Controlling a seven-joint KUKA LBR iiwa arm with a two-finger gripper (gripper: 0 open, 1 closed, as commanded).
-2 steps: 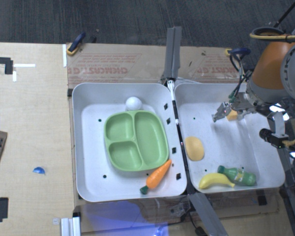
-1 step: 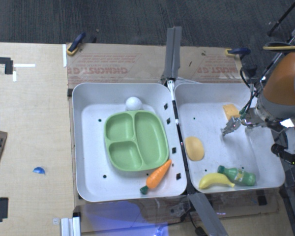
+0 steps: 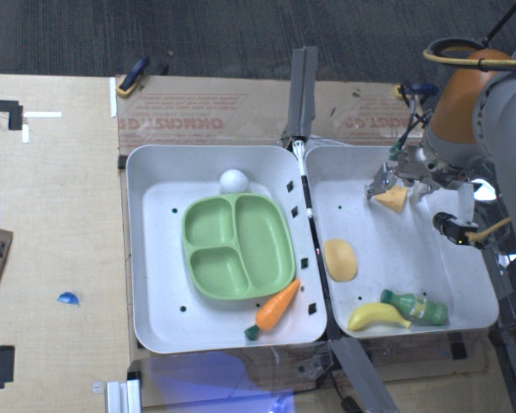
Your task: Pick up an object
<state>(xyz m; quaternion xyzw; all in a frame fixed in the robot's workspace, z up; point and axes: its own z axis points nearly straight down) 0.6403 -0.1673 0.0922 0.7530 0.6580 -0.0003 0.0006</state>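
In the left bin a green divided plate fills the middle, with a white ball touching its rim at twelve o'clock and an orange carrot lying tilted against its edge at five o'clock. Across the divider, the right bin has a tan oval piece at nine o'clock near its left wall. At six o'clock a yellow banana lies just beside a green bottle, the two touching. At twelve o'clock a yellow wedge sits between the tips of the gripper, whose fingers close narrowly around it. The wedge looks held at the bin's upper part, though whether it is clear of the floor cannot be told.
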